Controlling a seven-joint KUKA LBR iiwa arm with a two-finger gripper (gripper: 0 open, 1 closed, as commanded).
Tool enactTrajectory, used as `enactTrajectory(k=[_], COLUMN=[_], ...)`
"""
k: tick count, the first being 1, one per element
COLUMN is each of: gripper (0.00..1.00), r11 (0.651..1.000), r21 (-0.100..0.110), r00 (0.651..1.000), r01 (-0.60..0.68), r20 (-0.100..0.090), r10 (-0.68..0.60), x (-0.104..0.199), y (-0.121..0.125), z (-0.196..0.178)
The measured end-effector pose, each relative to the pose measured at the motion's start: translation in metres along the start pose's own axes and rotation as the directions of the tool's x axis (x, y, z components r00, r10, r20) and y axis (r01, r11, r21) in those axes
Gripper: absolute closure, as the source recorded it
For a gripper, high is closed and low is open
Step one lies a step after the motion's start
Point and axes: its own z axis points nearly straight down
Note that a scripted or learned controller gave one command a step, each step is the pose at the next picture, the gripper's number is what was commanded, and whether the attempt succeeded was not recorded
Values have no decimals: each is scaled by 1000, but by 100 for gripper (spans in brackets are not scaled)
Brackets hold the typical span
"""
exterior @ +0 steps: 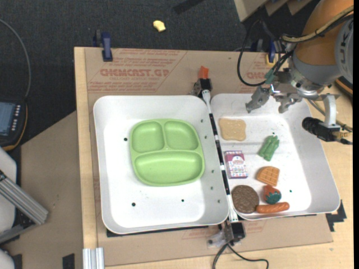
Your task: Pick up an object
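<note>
From my remote seat the clearest writing is the reddish "CHEMCAST GP" print on the brown board (143,72) under both bins; the small pink carton (235,164) in the right bin (314,178) has a label I can't read. The claw (270,101) hangs over the far edge of the right bin with its two fingers spread apart and nothing between them. The pickable things lie below it in that bin: a tan bread slice (232,129) near the far-left corner, a green vegetable piece (269,148) mid-bin, an orange waffle (268,176), a brown round patty (245,198), a small red-and-green piece (273,195) and a sausage (272,208) against the near rim. The bin's right half is bare white floor, giving room. The left bin (112,167) carries a green divided plate (166,152) with open margin all round. A blue clamp (104,45) grips the desk's far edge.
</note>
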Motion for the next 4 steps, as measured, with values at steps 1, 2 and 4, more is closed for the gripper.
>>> enactTrajectory(k=[1, 2, 4], gripper=[0, 0, 100], r11=[1000, 1000, 1000], r21=[7, 7, -5], r00=[1000, 1000, 1000], r01=[-6, -3, 6], r20=[-1, -2, 0], r10=[6, 3, -6], x=[-57, -77, -22], y=[-27, -49, -8], z=[61, 127, 123])
